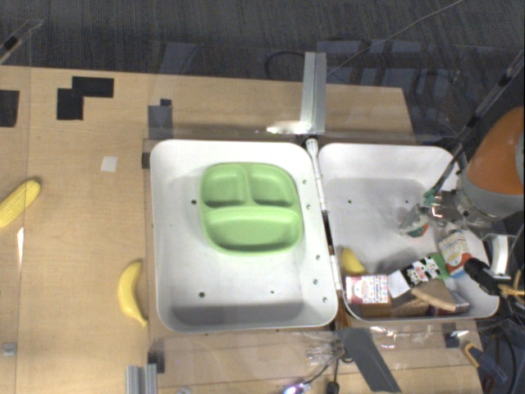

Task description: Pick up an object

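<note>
We see the grey arm with its orange band reaching in from the right edge over the right shallow white bin; its gripper hangs low near that bin's right wall, just above a small greyish crumpled item; we cannot tell whether the gripper is apart or together, for it is small and blurred, and we see nothing clearly between its tips. Along the front of the right bin lies a cluster of things: a small yellow rounded piece by the dividing wall, a red and white printed carton beside it, a black and white patterned packet, a brown flat piece, and a pale packet with an orange patch nearer the arm. The left shallow white bin holds a light green plastic divided tray, lying flat near its middle. On the wooden worktop, well apart from the bins, a yellow banana lies just left of the left bin; a yellow corn cob lies at the far left edge.
</note>
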